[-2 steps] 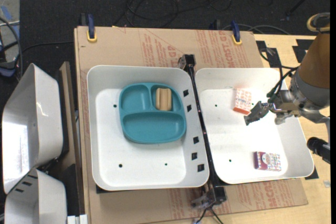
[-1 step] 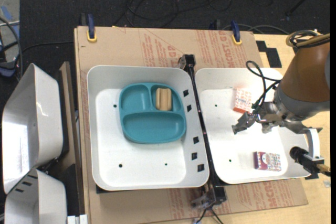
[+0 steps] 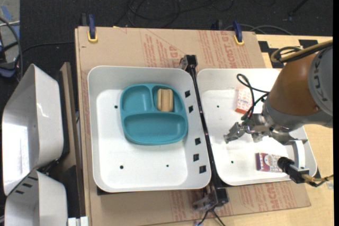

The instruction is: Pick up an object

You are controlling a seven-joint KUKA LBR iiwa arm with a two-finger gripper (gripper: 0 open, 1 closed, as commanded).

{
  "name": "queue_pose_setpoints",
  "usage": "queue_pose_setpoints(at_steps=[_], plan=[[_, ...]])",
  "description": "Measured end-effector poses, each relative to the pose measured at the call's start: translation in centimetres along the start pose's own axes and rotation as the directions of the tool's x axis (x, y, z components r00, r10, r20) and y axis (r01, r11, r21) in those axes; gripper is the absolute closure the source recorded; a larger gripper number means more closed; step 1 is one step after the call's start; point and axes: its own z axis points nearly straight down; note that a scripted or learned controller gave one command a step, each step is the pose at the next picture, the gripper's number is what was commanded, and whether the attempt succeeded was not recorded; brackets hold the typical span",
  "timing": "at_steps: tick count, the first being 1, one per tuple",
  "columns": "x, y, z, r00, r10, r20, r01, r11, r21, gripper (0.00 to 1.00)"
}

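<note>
In the right bin (image 3: 222,177), a purple-and-white packet (image 3: 267,162) lies at about five o'clock, nearest the camera. Just beyond it the gripper (image 3: 237,133) hangs over bare bin floor near the centre, fingers spread and pinching nothing. A red-and-white packet (image 3: 243,99) sits at about twelve o'clock from it, well apart. Since the tool is aimed between the two packets, a descent here would likely close on nothing. In the left bin (image 3: 106,166), farther off, a teal divided tray (image 3: 151,127) holds a wooden block (image 3: 165,99) in its upper right compartment; a graze on the divider could shift the tray.
</note>
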Motion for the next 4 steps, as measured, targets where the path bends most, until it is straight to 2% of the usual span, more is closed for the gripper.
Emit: queue_pose_setpoints(at_steps=[1,2,4], plan=[[0.1,-0.1,3.4,1.0,0.001,0.0,-0.001,1.0,-0.002,0.0],[0.1,0.0,2.2,1.0,0.004,0.001,-0.004,1.0,-0.005,1.0],[0.3,1.8,-9.7,1.0,-0.007,0.004,0.007,1.0,-0.014,1.0]])
